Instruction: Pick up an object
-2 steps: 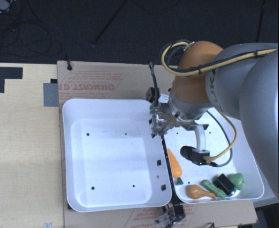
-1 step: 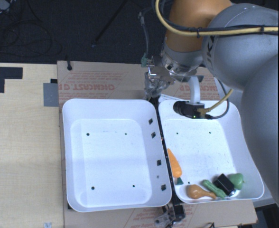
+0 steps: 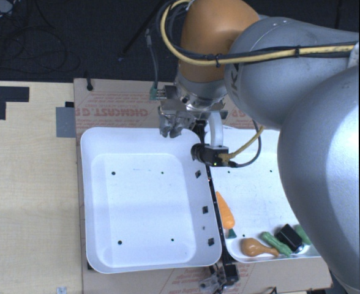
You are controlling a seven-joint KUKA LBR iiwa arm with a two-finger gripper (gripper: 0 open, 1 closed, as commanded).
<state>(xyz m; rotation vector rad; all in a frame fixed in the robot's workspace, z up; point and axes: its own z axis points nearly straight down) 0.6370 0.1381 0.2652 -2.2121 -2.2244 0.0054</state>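
- The gripper (image 3: 179, 126) hangs at the upper middle of the frame, over the far rim of the left bin (image 3: 88, 164); whether its jaws are wide or narrow I cannot tell, since the wrist hardware hides them, and nothing shows between them.
- The things to pick lie well apart from it, at the lower right of the frame in the right bin (image 3: 259, 176): an orange carrot-shaped piece (image 3: 225, 211) close against the dividing wall, a tan pear-shaped piece (image 3: 257, 247), a green piece (image 3: 276, 242) and a black block (image 3: 288, 237) crowded in the near corner.
- Likely failure: a descent from this spot would close on bare bin floor or strike the rim, as no object lies beneath.
- The carrot piece sits so tight to the wall that one jaw may land on the rim instead of beside it, and its tapered shape could squirt out.
- The corner cluster touches or overlaps; a grasp there may nudge neighbours or catch two at once.
- The arm's bulky grey body (image 3: 315, 133) covers much of the right bin, so more objects may lie hidden.
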